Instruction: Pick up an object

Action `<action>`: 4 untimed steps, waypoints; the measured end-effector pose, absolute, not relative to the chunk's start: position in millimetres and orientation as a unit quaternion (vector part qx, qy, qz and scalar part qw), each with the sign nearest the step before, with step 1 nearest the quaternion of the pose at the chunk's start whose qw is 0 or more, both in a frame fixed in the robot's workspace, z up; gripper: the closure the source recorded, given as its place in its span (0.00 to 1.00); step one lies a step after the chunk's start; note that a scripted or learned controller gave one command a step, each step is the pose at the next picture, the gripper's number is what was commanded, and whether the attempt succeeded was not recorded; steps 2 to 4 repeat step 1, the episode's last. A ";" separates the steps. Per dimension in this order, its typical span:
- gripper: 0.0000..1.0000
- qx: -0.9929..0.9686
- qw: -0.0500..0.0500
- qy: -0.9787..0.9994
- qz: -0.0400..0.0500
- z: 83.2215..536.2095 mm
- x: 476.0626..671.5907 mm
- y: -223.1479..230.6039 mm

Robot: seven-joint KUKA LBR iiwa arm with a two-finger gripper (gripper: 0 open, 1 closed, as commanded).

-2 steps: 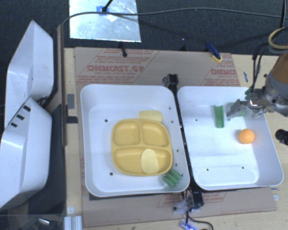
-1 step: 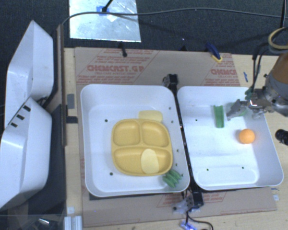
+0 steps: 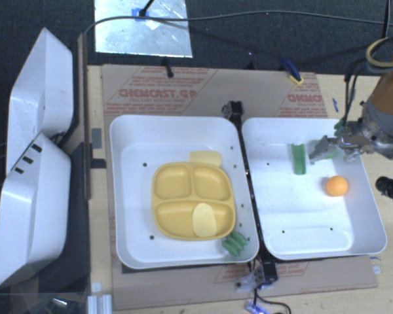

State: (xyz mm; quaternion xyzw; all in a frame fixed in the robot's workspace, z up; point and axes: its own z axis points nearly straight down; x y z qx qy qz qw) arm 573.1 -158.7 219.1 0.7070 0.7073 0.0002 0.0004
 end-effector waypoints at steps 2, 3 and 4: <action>0.00 0.707 0.000 0.707 0.000 219.1 573.1 -158.7; 0.00 0.707 0.000 0.707 0.000 219.1 573.1 -158.7; 0.00 0.707 0.000 0.707 0.000 219.1 573.1 -158.7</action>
